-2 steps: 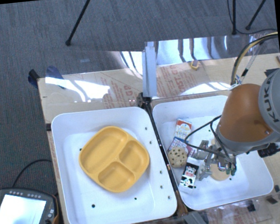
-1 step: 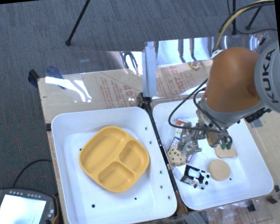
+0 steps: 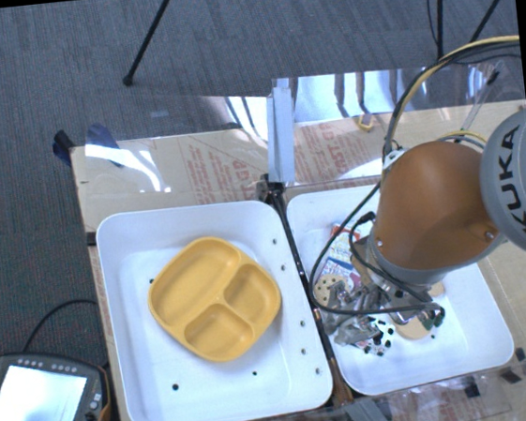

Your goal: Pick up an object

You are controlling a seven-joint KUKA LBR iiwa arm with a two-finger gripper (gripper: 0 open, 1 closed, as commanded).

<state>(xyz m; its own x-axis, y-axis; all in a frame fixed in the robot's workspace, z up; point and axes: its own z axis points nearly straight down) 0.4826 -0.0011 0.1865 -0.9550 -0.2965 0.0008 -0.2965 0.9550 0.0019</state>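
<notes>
Gripper (image 3: 381, 319) low over clutter (image 3: 357, 331) in right bin (image 3: 489, 330), lower right; reach step; jaw state unreadable; next: close, lift.

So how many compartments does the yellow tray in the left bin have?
3. The yellow tray shows one long compartment along its upper-left side and two smaller ones along its lower-right side, at the bottom and at the right. It lies in the left bin, unobstructed.
</notes>
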